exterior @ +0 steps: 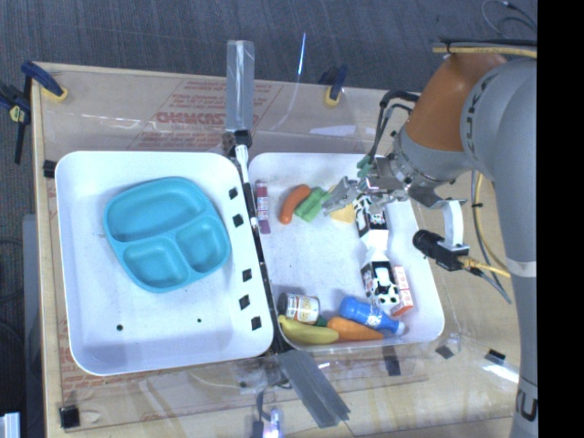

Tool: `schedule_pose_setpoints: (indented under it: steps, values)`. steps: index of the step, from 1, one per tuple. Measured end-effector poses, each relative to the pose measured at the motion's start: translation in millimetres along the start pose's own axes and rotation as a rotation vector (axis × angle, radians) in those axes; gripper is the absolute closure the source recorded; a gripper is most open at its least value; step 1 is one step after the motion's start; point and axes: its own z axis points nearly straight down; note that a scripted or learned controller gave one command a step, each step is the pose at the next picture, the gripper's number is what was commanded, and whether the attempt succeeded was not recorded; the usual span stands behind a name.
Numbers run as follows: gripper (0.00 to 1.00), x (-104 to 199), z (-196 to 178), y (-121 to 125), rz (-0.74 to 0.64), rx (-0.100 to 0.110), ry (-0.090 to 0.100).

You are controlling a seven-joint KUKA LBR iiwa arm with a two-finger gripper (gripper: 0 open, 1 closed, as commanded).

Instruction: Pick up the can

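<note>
Can (pixel 300 307) lies on its side at the near edge of the right bin (pixel 301 254), touching a yellow banana (pixel 308 332) just in front of it. Beside them to the right lie an orange carrot (pixel 356 329) and a blue bottle (pixel 365 314), then a small black-and-white carton (pixel 387 284). Farther back, another carrot (pixel 293 203) and a green piece (pixel 311 203) rest together. The gripper (pixel 370 199) hangs over the bin's far right part, well apart from the can; whether the jaws are released or clenched cannot be told. The left bin (pixel 82 327) carries a blue divided plate (pixel 167 232). Both bins sit on the worktop (pixel 137 108).
</note>
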Motion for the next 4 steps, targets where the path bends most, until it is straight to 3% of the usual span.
schedule_pose_setpoints:
  steps: [1, 2, 3, 4]
  values:
    - [0.00, 24.7, 99.0, -57.7, 0.333, 0.002, 0.001]
    - [0.00, 53.8, 101.5, -111.3, 0.274, -0.001, 0.001]
    - [1.00, 53.2, 91.8, -110.7, 0.270, -0.002, 0.001]
    - [1.00, 29.0, -6.1, -38.0, 0.266, -0.002, 0.000]
